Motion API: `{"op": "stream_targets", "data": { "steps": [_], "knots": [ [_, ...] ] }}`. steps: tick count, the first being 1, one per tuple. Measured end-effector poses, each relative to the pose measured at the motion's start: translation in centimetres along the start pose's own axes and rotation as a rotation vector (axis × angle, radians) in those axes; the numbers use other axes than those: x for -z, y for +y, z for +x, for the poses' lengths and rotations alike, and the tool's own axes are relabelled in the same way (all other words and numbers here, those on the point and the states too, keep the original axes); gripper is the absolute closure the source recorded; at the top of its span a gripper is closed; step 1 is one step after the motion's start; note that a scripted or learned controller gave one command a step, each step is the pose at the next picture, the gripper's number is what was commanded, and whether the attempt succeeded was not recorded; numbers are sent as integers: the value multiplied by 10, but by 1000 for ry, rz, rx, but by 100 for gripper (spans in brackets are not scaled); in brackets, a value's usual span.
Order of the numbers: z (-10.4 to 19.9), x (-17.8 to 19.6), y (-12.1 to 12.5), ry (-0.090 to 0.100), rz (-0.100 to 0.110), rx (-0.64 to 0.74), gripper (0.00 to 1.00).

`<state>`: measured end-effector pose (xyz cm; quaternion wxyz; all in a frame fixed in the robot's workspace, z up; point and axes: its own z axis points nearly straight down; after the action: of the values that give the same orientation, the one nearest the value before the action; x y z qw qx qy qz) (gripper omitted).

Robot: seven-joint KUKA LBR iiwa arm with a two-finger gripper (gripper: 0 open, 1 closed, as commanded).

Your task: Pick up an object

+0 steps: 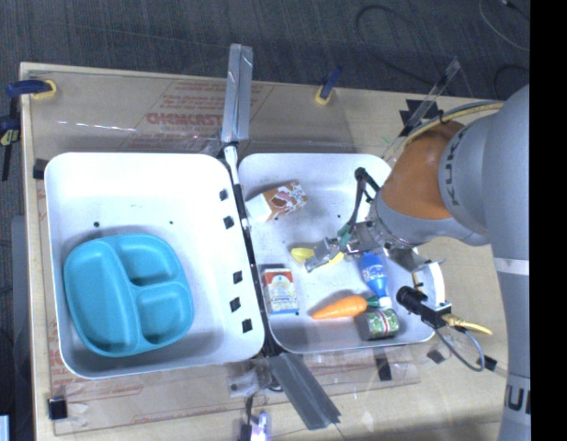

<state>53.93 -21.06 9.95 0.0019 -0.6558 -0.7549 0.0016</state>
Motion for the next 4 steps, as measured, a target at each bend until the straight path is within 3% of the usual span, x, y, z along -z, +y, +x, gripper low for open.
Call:
{"op": "stream_targets", "data": {
  "steps": [1,2,3,4],
  "knots": [
    [55,96,51,0,-1,-124,100],
    [55,96,51,0,-1,-124,0],
    [44,-9,75,0,-1,-104,0],
    [32,-9,118,1,21,-104,0]
  ]
}}
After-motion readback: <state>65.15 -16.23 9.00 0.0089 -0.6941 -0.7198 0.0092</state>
